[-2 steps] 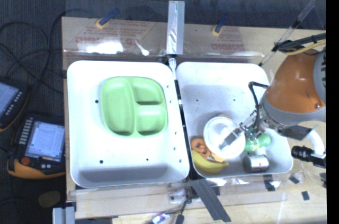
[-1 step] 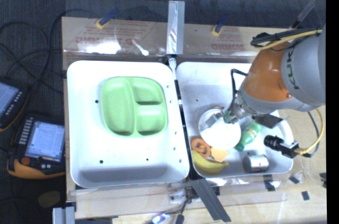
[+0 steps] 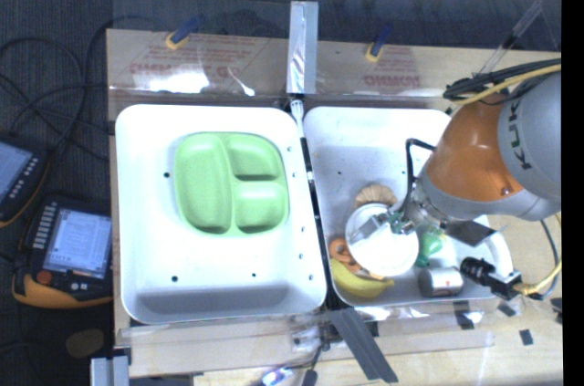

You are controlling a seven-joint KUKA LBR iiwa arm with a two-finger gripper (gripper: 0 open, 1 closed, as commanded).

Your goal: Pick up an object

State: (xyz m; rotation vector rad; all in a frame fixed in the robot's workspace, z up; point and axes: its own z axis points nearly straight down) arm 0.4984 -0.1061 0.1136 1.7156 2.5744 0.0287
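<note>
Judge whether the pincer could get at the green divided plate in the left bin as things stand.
Probably yes: the green divided plate lies alone and uncovered in the left bin. The pincer sits over the right bin's clutter and would have to cross the divider.

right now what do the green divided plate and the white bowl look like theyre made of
The green divided plate looks like moulded plastic with a matte finish: even pale colour, soft rounded compartment walls, no sharp glints. The white bowl could be glazed ceramic or glossy plastic; it is smooth and bright white, but the view leaves that open. The bins look like thin, slightly shiny white plastic.
</note>
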